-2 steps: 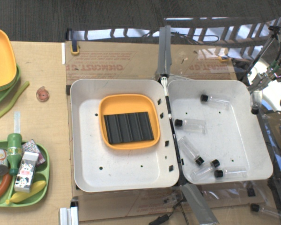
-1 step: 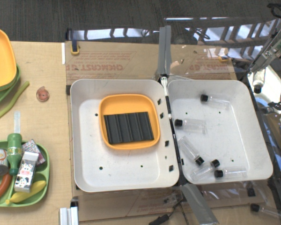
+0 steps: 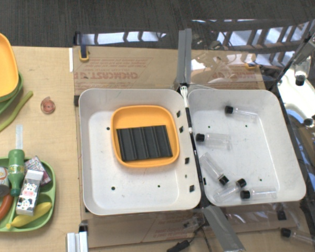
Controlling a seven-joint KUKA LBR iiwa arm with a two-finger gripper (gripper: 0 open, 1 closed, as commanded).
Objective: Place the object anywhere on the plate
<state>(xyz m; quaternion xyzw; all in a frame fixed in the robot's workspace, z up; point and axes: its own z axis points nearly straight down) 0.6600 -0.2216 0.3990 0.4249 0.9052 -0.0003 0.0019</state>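
Observation:
An orange square plate sits in the left white bin, toward its back. A dark grey ribbed rectangular object lies flat on the plate, covering most of its middle. Several clear tubes with black caps lie scattered in the right white bin: one at the back, one near the left wall, and others at the front.
On the wooden table to the left stand a stack of orange and green plates and a green plate of toy foods. A small pink item lies between them. Cardboard lies behind the bins.

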